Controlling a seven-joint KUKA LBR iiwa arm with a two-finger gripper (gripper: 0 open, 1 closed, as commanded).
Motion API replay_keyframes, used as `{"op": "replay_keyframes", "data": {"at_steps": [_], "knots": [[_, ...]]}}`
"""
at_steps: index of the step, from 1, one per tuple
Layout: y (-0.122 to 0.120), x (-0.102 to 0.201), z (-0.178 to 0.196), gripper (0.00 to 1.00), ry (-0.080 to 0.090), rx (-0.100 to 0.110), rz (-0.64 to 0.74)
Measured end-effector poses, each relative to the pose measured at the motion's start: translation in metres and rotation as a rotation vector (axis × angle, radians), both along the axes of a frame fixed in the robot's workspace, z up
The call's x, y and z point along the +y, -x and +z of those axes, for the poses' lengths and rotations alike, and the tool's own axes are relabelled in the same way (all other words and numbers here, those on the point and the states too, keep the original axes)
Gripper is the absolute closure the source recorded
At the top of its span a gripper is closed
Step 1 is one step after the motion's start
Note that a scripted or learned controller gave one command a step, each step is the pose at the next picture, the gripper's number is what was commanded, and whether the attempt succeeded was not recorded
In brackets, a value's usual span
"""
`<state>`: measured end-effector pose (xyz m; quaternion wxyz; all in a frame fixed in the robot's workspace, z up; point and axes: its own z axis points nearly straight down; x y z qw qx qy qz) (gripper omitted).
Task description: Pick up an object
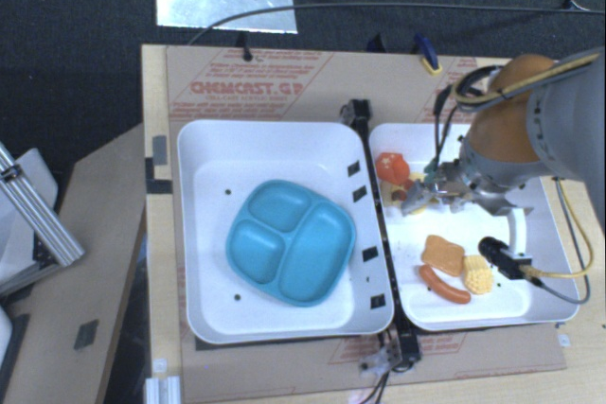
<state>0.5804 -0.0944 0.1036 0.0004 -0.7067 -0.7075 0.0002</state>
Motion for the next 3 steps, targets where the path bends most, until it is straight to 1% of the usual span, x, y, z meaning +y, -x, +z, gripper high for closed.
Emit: {"op": "replay_keyframes", "data": {"at_steps": [1, 2, 3], "knots": [[-0.001, 0.0, -0.02, 0.0, 0.0, -0.001, 0.0], [-0.001, 0.0, -0.008, 1.0, 0.001, -0.004, 0.0], [-0.003, 0.009, 0.051, 1.0, 0.001, -0.007, 0.004]]}}
